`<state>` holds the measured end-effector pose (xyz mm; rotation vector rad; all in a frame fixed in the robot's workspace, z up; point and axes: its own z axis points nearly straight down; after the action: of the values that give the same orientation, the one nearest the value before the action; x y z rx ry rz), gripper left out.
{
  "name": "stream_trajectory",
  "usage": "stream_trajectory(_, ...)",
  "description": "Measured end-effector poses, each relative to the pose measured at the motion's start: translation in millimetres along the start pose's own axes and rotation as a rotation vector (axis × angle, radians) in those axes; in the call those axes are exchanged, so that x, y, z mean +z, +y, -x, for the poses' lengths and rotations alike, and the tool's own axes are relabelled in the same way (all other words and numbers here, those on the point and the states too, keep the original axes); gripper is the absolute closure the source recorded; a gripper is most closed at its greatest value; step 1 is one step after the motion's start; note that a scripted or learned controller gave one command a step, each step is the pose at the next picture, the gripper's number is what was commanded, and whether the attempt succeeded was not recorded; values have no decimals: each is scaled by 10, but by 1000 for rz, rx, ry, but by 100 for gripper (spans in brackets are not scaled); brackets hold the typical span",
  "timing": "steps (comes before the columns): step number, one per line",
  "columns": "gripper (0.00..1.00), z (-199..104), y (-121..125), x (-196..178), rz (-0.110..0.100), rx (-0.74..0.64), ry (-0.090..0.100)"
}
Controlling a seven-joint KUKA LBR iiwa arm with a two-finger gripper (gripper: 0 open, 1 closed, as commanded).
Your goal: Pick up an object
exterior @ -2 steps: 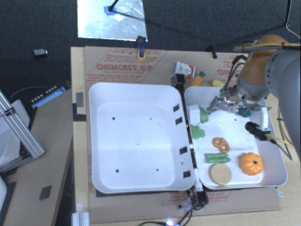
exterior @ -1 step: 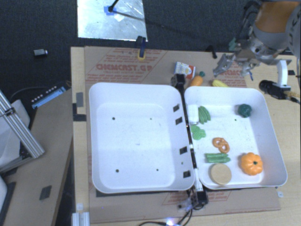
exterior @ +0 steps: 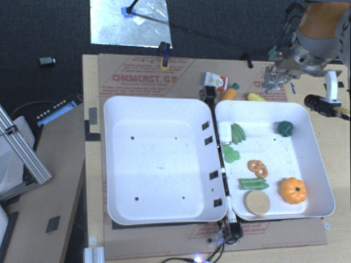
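**Nothing lifted yet: arm hangs above the right bin**

The pickable pieces sit in the right bin (exterior: 315, 147), right-centre of the frame, and every one is lying on the floor of it! Take the orange pumpkin (exterior: 293, 190) at lower right: rounded, ribbed, with a small green stem, sitting apart from its neighbours, probably the easiest grab. Just left of it are a tan disc (exterior: 257, 203), a green bean pod (exterior: 253, 183) and a small pretzel (exterior: 257, 167). Higher up lie two leafy green pieces (exterior: 235, 141) near the divider, and a dark green lump (exterior: 285, 128) at the far corner.

Up at the top right, the gripper (exterior: 272, 82) hovers over the cardboard just beyond the bin's far rim, nothing visible in it; whether it is parted or closed I cannot tell. So the whole job remains: choose, descend, close, lift.

The left bin (exterior: 159, 158) fills centre frame.
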<state>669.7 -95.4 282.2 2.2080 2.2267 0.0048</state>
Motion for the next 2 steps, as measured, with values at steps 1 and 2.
stream_trajectory(1, 100, -229, -5, -213, -3, 4, 2)
stream_trajectory(2, 100, -512, -2, -421, -4, 5, 2)
